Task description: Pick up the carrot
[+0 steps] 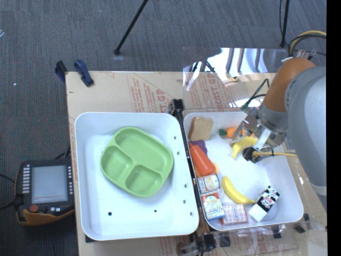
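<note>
"Where's the small orange carrot (232, 132)?"
"In the right white bin (294, 196), beside the brown bread slice (201, 128)."
"And the grey claw (250, 143)?"
"Over the carrot and a yellow banana piece (241, 145). Can't tell its grip."

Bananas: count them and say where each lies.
2, both in the right bin: one banana near its front, beside the cartons; another at the tool. More may be hidden under the arm.
</note>
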### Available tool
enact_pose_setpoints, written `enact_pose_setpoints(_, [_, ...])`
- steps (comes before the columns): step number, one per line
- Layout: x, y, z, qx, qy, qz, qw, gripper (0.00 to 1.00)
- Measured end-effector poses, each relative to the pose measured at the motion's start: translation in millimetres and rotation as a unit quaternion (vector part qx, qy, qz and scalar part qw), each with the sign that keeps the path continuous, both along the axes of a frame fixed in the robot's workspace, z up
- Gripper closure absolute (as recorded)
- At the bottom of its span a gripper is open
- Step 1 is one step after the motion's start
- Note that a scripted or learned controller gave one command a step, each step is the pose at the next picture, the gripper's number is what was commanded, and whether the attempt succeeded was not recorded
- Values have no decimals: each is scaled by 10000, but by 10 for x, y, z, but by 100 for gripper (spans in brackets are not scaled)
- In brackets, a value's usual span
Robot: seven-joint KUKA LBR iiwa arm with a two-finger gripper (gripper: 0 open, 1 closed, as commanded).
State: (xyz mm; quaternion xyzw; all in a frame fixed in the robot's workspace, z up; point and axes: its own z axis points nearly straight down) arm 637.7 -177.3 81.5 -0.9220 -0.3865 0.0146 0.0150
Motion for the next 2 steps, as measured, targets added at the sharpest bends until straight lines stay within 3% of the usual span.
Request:
enact_pose_setpoints(1, [-300,-15,14,-84,-122,-1298,9914,0])
enact_pose_setpoints(2, [-107,176,16,-119,-115,-2408,9704,0])
